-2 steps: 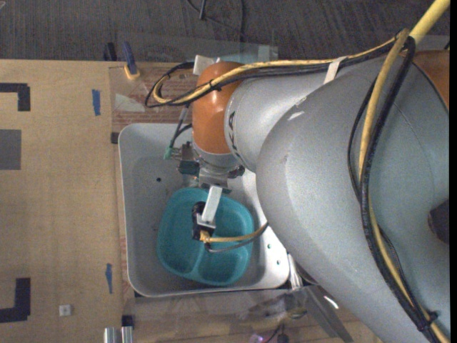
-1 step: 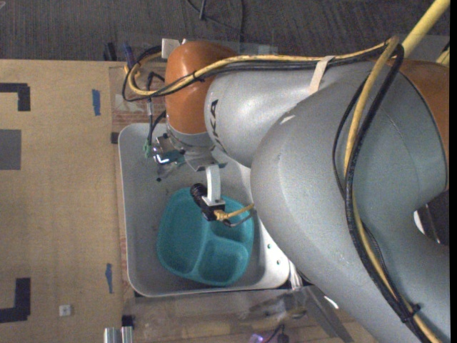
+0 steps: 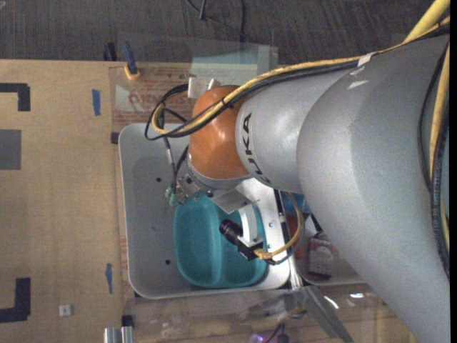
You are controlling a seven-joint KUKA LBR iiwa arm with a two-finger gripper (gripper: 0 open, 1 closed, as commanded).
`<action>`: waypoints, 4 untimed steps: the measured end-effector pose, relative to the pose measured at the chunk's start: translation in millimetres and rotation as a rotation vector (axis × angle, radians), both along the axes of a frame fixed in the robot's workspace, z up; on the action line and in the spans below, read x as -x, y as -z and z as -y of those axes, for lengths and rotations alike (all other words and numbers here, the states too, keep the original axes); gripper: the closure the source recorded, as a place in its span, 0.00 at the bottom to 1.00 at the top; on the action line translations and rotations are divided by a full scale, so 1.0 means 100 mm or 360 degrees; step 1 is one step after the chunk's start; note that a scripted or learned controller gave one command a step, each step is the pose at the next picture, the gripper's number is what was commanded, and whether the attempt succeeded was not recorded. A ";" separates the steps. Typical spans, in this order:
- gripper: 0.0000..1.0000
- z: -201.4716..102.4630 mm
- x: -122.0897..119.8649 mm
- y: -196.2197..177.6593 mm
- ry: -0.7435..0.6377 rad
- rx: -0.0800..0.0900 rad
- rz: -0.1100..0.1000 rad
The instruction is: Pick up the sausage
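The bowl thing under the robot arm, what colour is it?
Teal, a blue-green, on the bowl in the camera view.

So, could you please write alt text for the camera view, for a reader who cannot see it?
A large grey robot arm with an orange band reaches in from the right and hangs low over a white bin, covering much of it. A teal bowl-like container lies in the bin under the wrist.

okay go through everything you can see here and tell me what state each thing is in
Arm: reaching in over the white bin, covering much of it.
White bin: level on the bench.
Teal tub: upright in the bin, partly under the arm.
Yellow cable: running along the arm.
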State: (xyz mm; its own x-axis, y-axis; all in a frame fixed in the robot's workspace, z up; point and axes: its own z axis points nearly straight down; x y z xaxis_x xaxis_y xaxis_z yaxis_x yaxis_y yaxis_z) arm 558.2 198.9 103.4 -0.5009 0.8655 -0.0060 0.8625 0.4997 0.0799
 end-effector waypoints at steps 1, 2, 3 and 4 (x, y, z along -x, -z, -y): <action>1.00 0.14 0.25 -1.45 -0.0187 0.0061 -0.0107; 1.00 -0.13 -0.17 -0.70 0.0532 0.0036 -0.0121; 1.00 -0.21 -0.80 0.12 0.0234 0.0038 -0.0101; 1.00 -0.12 -1.10 0.13 -0.0258 0.0061 -0.0092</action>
